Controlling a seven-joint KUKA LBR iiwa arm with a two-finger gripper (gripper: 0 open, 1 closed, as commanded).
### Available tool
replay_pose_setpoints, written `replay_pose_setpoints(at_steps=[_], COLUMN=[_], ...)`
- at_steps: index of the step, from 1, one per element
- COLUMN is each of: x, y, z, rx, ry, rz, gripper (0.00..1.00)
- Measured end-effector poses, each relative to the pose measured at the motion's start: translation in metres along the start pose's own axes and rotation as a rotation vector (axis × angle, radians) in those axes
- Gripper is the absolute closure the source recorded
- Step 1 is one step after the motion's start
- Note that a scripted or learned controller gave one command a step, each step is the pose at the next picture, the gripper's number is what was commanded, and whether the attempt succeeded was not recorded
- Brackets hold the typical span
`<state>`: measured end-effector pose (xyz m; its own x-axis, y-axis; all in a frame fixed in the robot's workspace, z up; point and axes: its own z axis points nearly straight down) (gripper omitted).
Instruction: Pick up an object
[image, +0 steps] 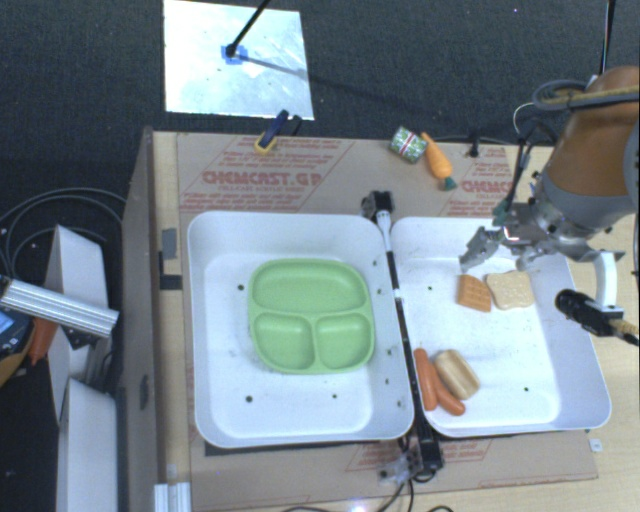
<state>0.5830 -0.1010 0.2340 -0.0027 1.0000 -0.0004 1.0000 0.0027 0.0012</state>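
Camera view: the gripper (497, 247) hovers splayed and empty over the right bin (575, 400), just far of the toast slice (511, 289) beside the orange cracker (474, 293). Best to centre over the toast before descending.

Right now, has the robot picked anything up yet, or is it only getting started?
Nothing looks picked up yet. The gripper hangs over the far side of the right bin, with nothing seen between its fingers. The cracker and toast lie just beneath it; the hot dog lies nearer the front. Still left: closing on one item and lifting it.
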Motion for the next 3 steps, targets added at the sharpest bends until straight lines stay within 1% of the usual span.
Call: replay_pose_setpoints(at_steps=[1, 2, 3], x=[-0.031, -0.050, -0.044], y=[0.033, 0.071, 0.043], z=[0.143, 0.117, 0.142], rx=[0.004, -0.003, 0.000], ry=[0.001, -0.001, 0.000], rz=[0.002, -0.001, 0.001], gripper=[0.00, 0.00, 0.00])
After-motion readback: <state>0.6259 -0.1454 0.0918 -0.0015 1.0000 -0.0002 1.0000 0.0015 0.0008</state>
